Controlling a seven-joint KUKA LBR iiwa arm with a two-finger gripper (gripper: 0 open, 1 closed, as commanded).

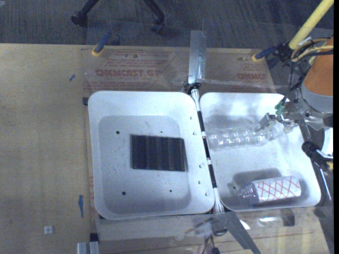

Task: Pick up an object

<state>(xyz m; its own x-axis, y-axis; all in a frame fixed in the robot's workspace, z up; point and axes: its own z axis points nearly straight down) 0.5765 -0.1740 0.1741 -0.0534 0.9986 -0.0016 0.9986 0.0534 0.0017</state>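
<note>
Nearest the camera, in the front of the right bin [317,192], a small plastic bottle [270,189] lies on its side; its body is wrapped in a white label crossed with a red lattice, and its clear neck points toward the divider between the bins. It casts a soft grey shadow on the smooth white floor just behind it.

Farther back in the same bin a clear plastic bottle [241,136] also lies on its side, ribbed along its length, glassy and nearly colourless against the white. Its far end reaches toward the claw [282,115], which hangs at the bin's right rear, metallic and cluttered with small fittings, below the arm's orange band [320,78]. Whether the claw touches the clear bottle, and whether it is spread or pressed together, cannot be told from this angle.

The left bin [100,142] is a shallow white tray with rounded corners and a few small dark holes dotted over its floor. In its middle lies a flat, dark, rectangular panel [158,153] with lengthwise ridges.

Both bins sit on a pale brown wooden worktop [37,142]. Beyond it, on dark carpet, stand the black legs of a chair base [119,1].
</note>
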